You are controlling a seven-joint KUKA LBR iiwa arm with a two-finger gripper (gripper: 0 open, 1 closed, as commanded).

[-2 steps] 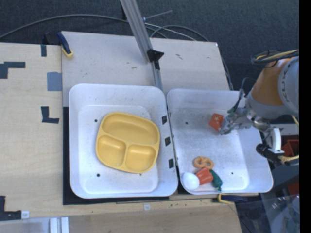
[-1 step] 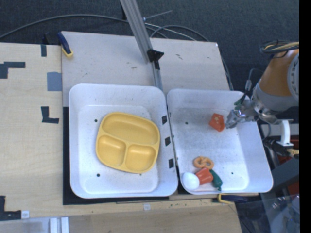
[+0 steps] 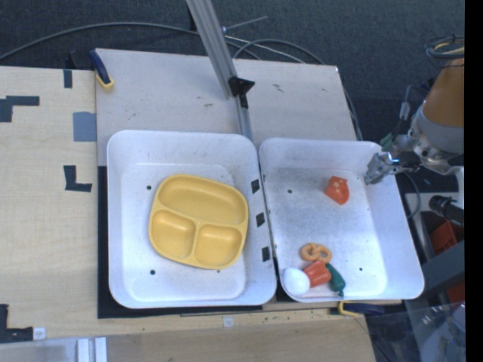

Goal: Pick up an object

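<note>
Two shallow white bins sit side by side on the bench (image 3: 173, 89), both of smooth moulded plastic with rounded corners and speckled, scuffed floors.

The left bin (image 3: 121, 225) holds one thing: a yellow divided plate (image 3: 198, 221), glossy and rounded, with one long compartment along its 12 o'clock side and two smaller ones toward 6 o'clock. It lies flat near the bin's centre, turned a little askew.

The right bin (image 3: 392, 232) holds four small pieces. An orange-red wedge-like block (image 3: 337, 190) lies alone toward 1 o'clock from the bin's centre, well apart from the others. At the bin's 7 o'clock corner three pieces cluster: an orange pretzel-shaped piece (image 3: 315, 253) with looped holes; just beside it toward 6 o'clock a red piece with a dark green end (image 3: 323, 274); and, touching that at its 9 o'clock side, a smooth white egg-shaped piece (image 3: 296, 280).

The tool (image 3: 375, 171) hangs over the right bin's 3 o'clock rim, near its 2 o'clock corner, close to the wedge-like block but apart from it. Nothing is between its fingers; how far they are spread I cannot tell.
</note>
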